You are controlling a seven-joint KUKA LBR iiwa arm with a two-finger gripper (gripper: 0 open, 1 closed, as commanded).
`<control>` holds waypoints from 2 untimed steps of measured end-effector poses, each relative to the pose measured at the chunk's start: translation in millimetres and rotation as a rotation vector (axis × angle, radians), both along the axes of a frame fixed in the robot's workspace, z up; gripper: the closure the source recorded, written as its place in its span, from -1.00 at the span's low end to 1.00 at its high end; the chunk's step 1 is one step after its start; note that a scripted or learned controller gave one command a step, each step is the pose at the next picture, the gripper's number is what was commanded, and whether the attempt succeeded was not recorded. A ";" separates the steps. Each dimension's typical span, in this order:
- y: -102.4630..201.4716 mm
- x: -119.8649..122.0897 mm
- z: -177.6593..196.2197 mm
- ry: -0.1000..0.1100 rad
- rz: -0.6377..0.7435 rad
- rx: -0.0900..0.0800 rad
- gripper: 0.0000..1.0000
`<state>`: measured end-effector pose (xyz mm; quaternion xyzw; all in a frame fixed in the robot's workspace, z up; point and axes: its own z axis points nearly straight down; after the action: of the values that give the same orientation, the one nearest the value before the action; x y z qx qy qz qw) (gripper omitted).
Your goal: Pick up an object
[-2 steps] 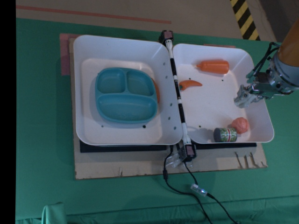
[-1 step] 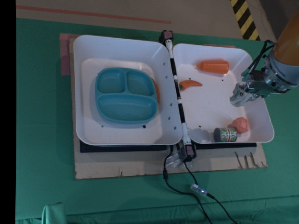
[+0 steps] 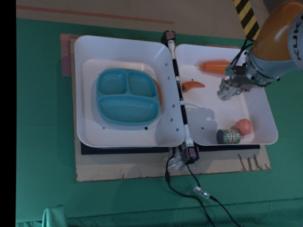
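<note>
- Tool [image 3: 227, 91] hangs over the right bin [image 3: 258, 115], in its upper middle part, pointing down toward the bin floor; whether it is open or closed I cannot tell, and nothing is visibly gripped in it.
- Just behind the tool, near the bin's far wall, lies an orange bottle-like object [image 3: 214, 67] on its side.
- To the tool's left, on the bin floor, lies a small orange curved piece [image 3: 192, 85], apart from the tool.
- Toward the near right corner of the same bin sit a pink rounded object [image 3: 244, 126] and a dark green-labelled can [image 3: 228, 136] on its side, the two just beside each other and well apart from the tool.
- Left bin [image 3: 90, 51] holds a teal divided plate [image 3: 127, 97] with three compartments, lying flat in the middle.
- Both bins sit side by side on the green-covered surface [image 3: 42, 126].
- Arm [image 3: 277, 37] reaches in from the right, grey with an orange band, bending down to the wrist above the right bin.
</note>
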<state>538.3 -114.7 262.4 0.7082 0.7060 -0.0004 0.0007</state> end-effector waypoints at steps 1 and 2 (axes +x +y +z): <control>-53.0 52.1 64.5 -0.003 -0.001 -0.002 1.00; -36.0 35.4 53.8 0.001 0.000 -0.001 1.00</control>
<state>573.7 -150.6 316.2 0.7084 0.7058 -0.0010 0.0010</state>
